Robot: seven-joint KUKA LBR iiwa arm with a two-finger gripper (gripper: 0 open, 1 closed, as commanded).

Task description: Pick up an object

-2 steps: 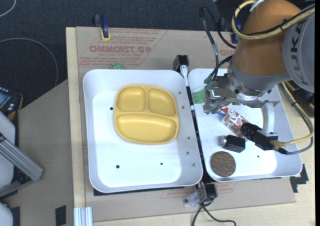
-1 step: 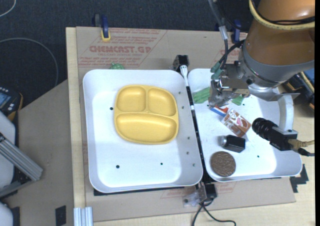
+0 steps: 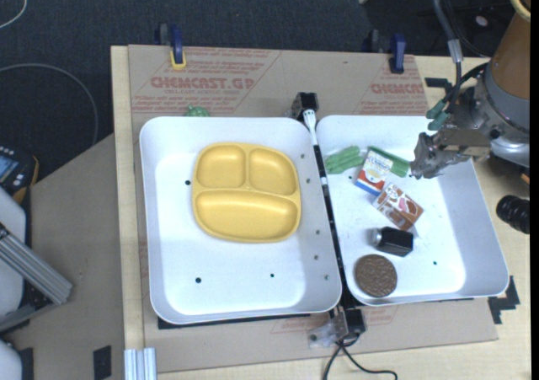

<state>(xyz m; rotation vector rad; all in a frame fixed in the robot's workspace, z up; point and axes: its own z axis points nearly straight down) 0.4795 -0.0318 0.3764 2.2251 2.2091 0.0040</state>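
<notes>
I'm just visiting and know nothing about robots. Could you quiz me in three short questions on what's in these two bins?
1. True or false: the yellow plate has three compartments.
2. Which bin holds the round brown disc: A the left bin, B the right bin?
3. The gripper hangs over which bin?

Key: 1 true. 2 B. 3 The right bin, near its far edge.

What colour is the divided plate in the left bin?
Yellow: the three-compartment divided plate lies in the shallow white left bin, clearest in the camera view.
</notes>
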